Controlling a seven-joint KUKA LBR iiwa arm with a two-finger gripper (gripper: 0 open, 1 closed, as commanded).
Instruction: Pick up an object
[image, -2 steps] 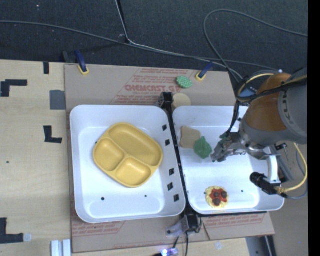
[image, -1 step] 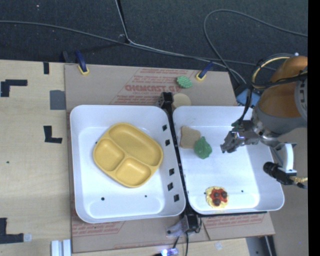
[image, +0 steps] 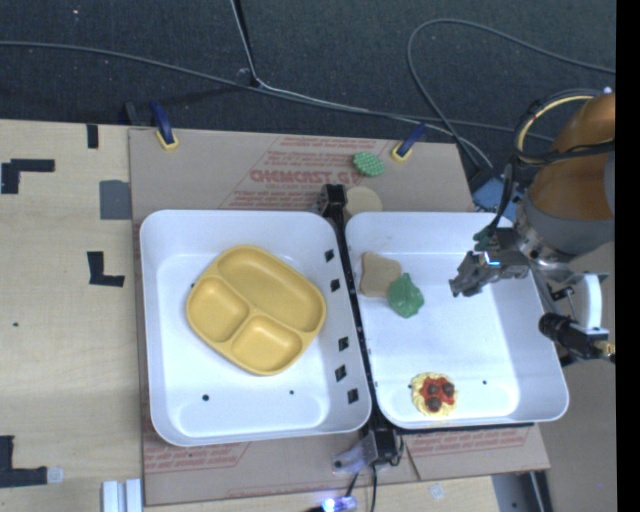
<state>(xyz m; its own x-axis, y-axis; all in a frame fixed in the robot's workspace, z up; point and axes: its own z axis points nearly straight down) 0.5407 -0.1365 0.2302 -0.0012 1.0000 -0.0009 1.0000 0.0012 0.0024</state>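
In the right bin (image: 520, 400) lie a tan flat piece (image: 378, 271), a green lump (image: 405, 297) touching it, and a small yellow round item with red and dark spots (image: 433, 392) near the front. My gripper (image: 470, 281) hangs over the right bin's right half, well to the right of the green lump, with nothing visible between its fingers. The left bin (image: 165, 400) holds a yellow divided plate (image: 256, 309).
A green dotted disc (image: 368, 163) and a pale round piece (image: 362, 199) lie on the cardboard behind the bins. A black divider (image: 347, 330) runs between the bins. Cables cross the dark floor at the back. The arm's grey body (image: 570, 205) overhangs the right edge.
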